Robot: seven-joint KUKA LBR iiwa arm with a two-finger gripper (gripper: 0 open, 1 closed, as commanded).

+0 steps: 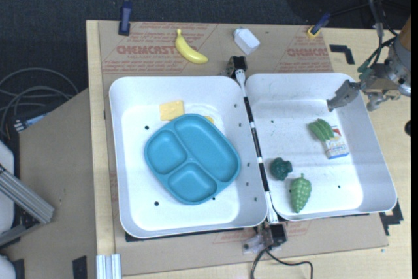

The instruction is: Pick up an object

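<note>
Cardboard-topped desk [150,49], approach step: end effector [342,98] (grip unclear, cannot tell) over right white bin [372,140]; next, descend onto leafy green plastic vegetable [321,129].

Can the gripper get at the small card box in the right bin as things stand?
Probably yes. The gripper sits above the right bin near its far right corner, and the small card box lies close below it. The green leafy toy touching the box might crowd a grasp.

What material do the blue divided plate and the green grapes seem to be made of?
Blue divided plate: probably moulded plastic, an even colour with a soft sheen and rounded compartment edges. Green grapes: likely a plastic or rubber toy, one uniform bumpy cluster with a dull finish.
</note>
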